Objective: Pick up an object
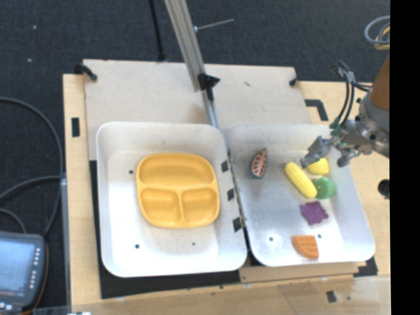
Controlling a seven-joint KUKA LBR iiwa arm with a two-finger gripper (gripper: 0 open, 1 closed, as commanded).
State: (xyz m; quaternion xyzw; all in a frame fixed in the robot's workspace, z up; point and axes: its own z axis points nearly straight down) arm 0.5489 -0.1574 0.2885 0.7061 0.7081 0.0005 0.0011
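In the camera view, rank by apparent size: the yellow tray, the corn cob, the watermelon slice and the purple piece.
1. yellow tray, by far the largest
2. corn cob
3. watermelon slice and purple piece look about alike, so I won't rank them.

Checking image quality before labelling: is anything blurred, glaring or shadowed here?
Camera view: even, soft lighting; no harsh glare on the white right bin; faint shadows under the yellow toy corn cob; overall slightly soft, the end effector least crisp.
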